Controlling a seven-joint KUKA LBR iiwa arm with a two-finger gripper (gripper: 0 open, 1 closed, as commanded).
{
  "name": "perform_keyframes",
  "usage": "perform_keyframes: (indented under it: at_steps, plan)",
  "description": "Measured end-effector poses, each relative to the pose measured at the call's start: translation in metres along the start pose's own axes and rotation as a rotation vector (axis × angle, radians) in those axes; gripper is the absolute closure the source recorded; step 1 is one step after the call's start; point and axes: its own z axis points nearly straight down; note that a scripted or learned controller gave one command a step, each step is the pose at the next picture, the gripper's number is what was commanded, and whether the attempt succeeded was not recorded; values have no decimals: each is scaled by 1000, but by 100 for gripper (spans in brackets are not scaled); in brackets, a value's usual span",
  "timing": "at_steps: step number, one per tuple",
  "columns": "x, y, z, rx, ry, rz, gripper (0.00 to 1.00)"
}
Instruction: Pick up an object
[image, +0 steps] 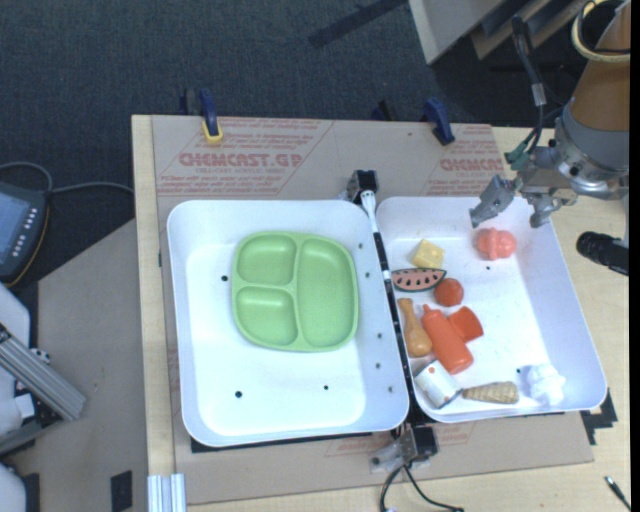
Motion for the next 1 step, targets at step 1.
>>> perform_keyframes:
  at_steps: [1]
  plan:
    - [0,2,-7,-13,-2,-3,0]
